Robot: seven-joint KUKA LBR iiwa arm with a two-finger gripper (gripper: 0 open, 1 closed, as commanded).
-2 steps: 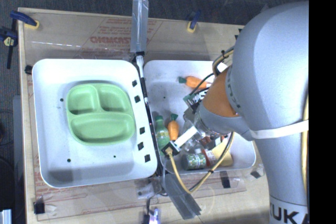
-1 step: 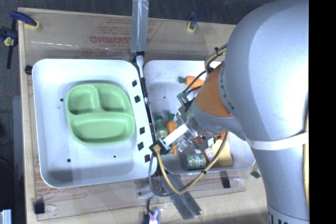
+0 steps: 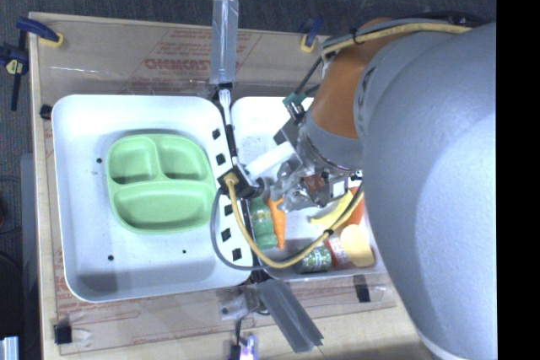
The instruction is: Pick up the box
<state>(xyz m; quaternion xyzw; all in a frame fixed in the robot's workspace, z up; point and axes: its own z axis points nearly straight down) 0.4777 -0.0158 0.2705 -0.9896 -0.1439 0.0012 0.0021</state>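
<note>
Wooden bench (image 3: 126, 55) bears two bins: left white bin (image 3: 76, 206) holds green three-compartment plastic tray (image 3: 160, 181); right white bin (image 3: 253, 118) holds orange carrot (image 3: 277, 219), green bottle (image 3: 263, 228), arm's gripper (image 3: 291, 185) low among them, jaw state unreadable.

A green divided tray (image 3: 160, 181) (three compartments) lies in the left bin (image 3: 76, 206), seemingly flat.

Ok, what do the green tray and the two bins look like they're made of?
The green tray looks like moulded plastic, matte: uniform pale green, soft rounded compartment walls, no sharp glare. The left bin and the right bin look like white plastic with a slight sheen, rounded corners and smooth walls; coated metal can't be ruled out.
</note>
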